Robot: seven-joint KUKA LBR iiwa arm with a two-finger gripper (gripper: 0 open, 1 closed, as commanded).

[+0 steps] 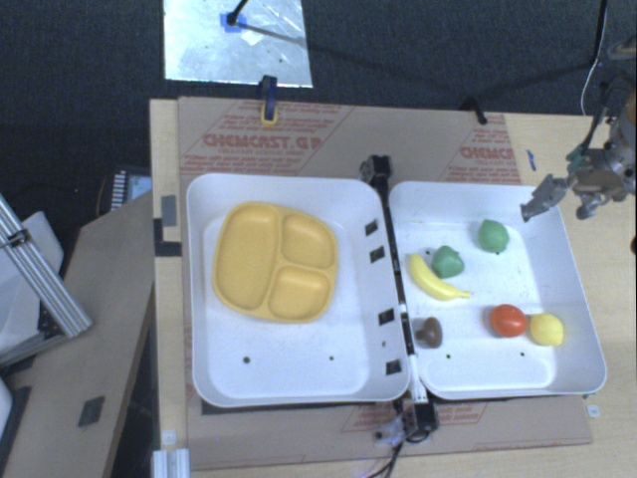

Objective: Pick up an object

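Red lettering reading CHEMCAST on the cardboard [261,139] lies behind the left bin [289,376], which holds a yellow tray [276,261]. Right bin [572,297]: banana [435,280], tomato [508,320], lemon [546,330]. The gripper [557,195] hovers spread, holding nothing, above its far edge.

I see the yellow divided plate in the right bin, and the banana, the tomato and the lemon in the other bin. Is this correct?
Not quite. The camera view shows the yellow divided plate in the left bin, not the right one. The banana, the tomato and the lemon lie in the other bin, the right one.
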